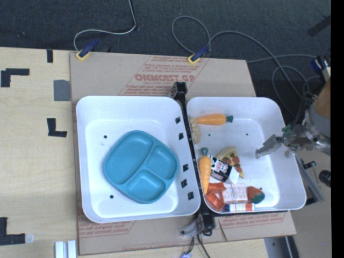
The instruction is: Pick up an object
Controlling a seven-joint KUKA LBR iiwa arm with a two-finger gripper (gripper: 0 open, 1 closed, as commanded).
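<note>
The gripper [269,145] is at the right side of the frame, above the right part of the right bin [269,107]. One grey finger points to the left and a little down; I cannot tell how far the claw is open, and nothing is seen in it.

The toys lie to the left of the claw and lower in the frame. At the bottom of the right bin there is a heap: a red piece [215,199], a white and red packet [236,193] and a small green thing [258,196], touching one another.

Above the heap is the upright carrot [205,171], just beside the bin's left wall; its long axis runs up and down in the frame, with the leaf end at the top. Beside it lie a black and white toy [220,169] and a pizza slice [230,156], which is the closest to the claw.

At the top of this bin lies the second carrot [210,120], well apart from the heap. Its long axis goes left to right, the green end to the right.

In the left bin [91,109] rests a blue divided plate [141,166].
</note>
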